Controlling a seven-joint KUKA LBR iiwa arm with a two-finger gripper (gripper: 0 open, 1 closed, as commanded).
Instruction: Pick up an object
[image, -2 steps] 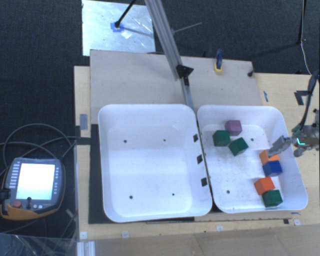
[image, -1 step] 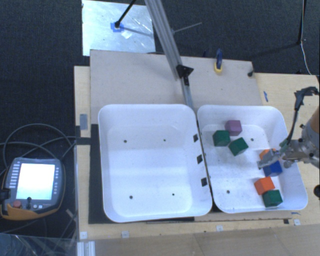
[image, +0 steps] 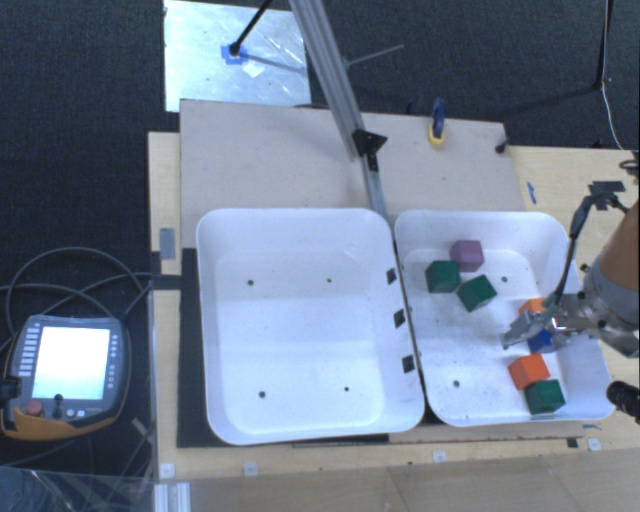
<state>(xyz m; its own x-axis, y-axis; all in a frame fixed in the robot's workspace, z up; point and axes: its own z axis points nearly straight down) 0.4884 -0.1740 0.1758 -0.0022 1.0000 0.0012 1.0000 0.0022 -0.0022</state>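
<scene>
Nearest the camera, a dark green block touches an orange block at the right bin's near right. Just beyond, the gripper hangs over a blue block; whether it is apart or together cannot be told. Farther left lie two green cubes and a purple cube.

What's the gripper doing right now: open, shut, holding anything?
Gripper: over the right bin, just beside a blue block and an orange piece; open or shut cannot be told, and no grasp is visible.
</scene>
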